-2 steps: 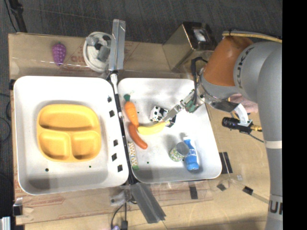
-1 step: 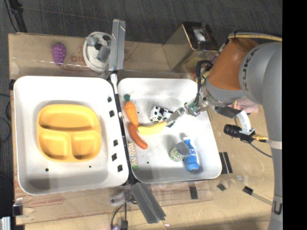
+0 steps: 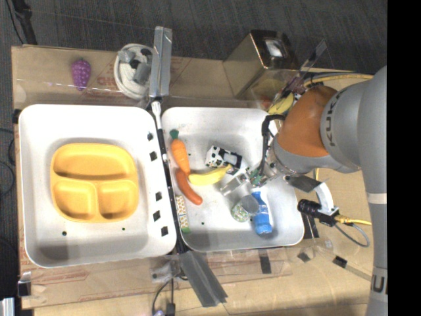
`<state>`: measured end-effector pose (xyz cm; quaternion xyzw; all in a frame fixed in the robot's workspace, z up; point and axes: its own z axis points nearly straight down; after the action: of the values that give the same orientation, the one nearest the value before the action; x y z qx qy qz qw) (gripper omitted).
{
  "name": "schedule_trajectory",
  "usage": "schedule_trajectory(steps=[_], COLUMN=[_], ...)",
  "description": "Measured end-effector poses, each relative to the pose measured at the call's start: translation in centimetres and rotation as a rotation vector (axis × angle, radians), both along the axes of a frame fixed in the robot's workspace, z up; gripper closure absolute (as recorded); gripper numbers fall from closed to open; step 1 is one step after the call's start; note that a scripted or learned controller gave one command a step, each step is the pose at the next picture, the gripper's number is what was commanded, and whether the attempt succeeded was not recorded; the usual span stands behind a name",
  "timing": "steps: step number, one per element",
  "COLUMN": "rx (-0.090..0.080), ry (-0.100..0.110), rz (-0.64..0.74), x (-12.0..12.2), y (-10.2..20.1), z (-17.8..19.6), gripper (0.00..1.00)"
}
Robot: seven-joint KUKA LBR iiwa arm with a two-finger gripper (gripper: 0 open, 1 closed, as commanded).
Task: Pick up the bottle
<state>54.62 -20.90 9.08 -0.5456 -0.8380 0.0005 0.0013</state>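
arm reaches in from the right over the right bin (image 3: 197,120), orange band above the wrist sitting over the bin's right wall; gripper (image 3: 238,180) low in the bin's middle, its metal end just above the bottle (image 3: 255,212); whether it is spread or closed cannot be told at this slant, and nothing shows as held in it; bottle lies on its side toward the bin's front right corner, clear body with a blue label and greenish cap end pointing to the bin's middle, resting on the floor, so judged not yet lifted; two carrots (image 3: 181,170) lie along the left wall, a banana (image 3: 209,174) just right of them and near the gripper, a small black-and-white item (image 3: 221,157) behind; crowding around the tool could foul a grasp; left bin (image 3: 33,176) carries a yellow divided tray (image 3: 95,182), well apart from the work; step in hand reads as descent onto the bottle.
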Motion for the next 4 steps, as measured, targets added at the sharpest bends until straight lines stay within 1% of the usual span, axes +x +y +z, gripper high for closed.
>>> schedule_trajectory(steps=[1, 2, 3, 4], rx=[0.0, 0.0, -0.001, -0.001], ry=[0.002, 0.002, -0.007, -0.011], rz=[0.005, 0.005, 0.096, 0.104], x=[0.1, 0.1, -4.4, -4.0], y=[0.0, 0.0, 0.0, 0.1], z=[0.9, 0.9, 0.1, 1.1], gripper=[1.0, 0.0, 0.0, 1.0])
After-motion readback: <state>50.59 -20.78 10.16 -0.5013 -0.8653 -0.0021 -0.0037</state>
